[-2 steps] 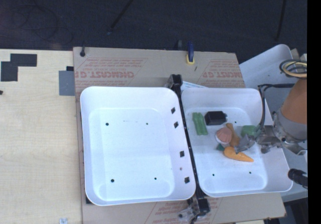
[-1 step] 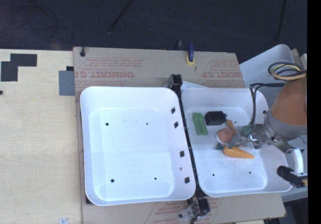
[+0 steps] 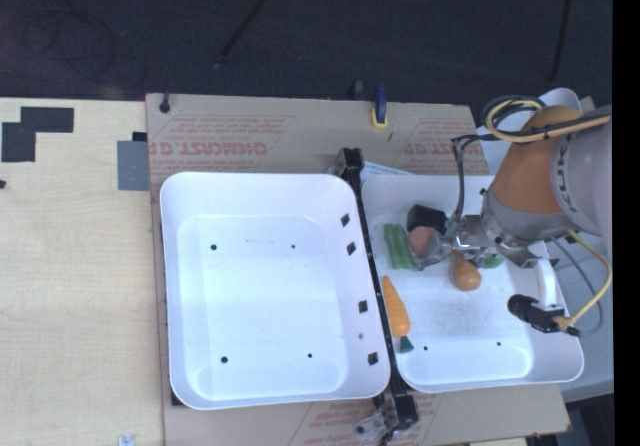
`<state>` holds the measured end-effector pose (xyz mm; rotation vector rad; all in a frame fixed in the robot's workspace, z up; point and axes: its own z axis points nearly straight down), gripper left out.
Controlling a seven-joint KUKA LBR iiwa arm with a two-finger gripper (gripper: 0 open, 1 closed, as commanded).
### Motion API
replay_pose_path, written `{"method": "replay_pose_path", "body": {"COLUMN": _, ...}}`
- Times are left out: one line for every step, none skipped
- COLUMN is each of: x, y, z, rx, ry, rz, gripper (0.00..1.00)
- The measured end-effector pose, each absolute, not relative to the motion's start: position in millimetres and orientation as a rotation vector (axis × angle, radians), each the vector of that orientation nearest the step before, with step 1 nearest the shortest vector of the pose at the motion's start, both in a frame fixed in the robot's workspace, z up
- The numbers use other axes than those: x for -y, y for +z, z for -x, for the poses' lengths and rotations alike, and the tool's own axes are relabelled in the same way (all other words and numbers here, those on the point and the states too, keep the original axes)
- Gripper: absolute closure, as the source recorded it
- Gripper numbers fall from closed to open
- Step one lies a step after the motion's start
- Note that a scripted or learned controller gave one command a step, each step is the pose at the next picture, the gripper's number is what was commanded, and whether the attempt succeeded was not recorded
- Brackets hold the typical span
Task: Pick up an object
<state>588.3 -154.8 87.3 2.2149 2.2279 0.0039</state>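
Several small things lie in the right bin (image 3: pixel 480 381). An orange carrot (image 3: pixel 396 308) rests against its left wall. A green piece (image 3: pixel 399 245) lies above the carrot. Beside the green piece sit a pinkish-red lump (image 3: pixel 423 239) and a black block (image 3: pixel 424 217). An orange-brown egg-shaped thing (image 3: pixel 466 277) sits near the middle of the bin. My gripper (image 3: pixel 446 246) is low in the bin, right next to the pinkish lump and just above-left of the egg-shaped thing. I see nothing lifted off the bin floor.
The left bin (image 3: pixel 260 379) stands beside the right one, parted from it by a black clamp strip (image 3: pixel 362 264). The arm's orange band (image 3: pixel 530 174) hangs over the right bin's far right corner. Cardboard (image 3: pixel 260 139) lies under both bins.
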Motion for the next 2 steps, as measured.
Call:
{"method": "replay_pose_path", "body": {"x": 162.0, "y": 241.4, "z": -608.9, "rx": -2.214, "ry": 0.013, "rz": -2.209, "gripper": 0.00}}
{"method": "replay_pose_path", "body": {"x": 183.4, "y": 548.2, "z": -586.0, "rx": -2.214, "ry": 0.011, "rz": -2.207, "gripper": 0.00}}
